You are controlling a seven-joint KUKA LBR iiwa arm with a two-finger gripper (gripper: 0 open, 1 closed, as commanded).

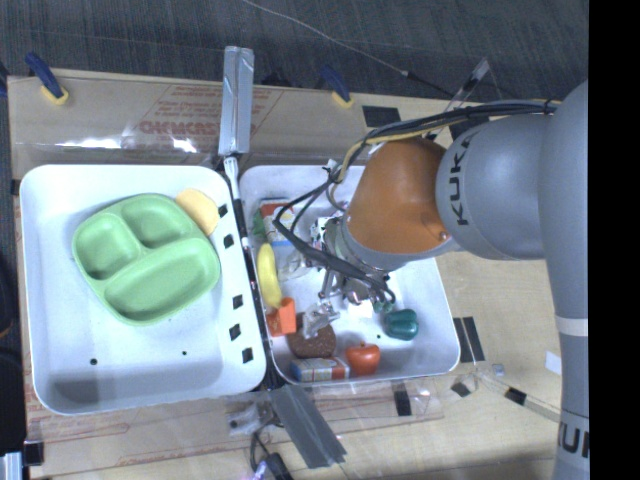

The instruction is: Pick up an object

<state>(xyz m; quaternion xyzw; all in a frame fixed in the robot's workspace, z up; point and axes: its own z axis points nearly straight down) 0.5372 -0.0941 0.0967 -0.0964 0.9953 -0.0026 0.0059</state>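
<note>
My gripper [325,313] hangs low in the right bin [440,298], under the orange wrist band, just above a brown round object [313,343]. Around it lie a yellow banana [267,273], an orange block [283,319], a red tomato [362,357], a dark green object [400,323] and a small box [315,370] at the bin's front wall. I cannot make out anything between the gripper's tips. The arm hides the middle and back of this bin.
The left bin [60,368] holds a green divided plate [148,256] and a yellow object [198,209] at the plate's far right corner. A metal divider [236,98] stands between the bins at the back. Cables loop over the right bin.
</note>
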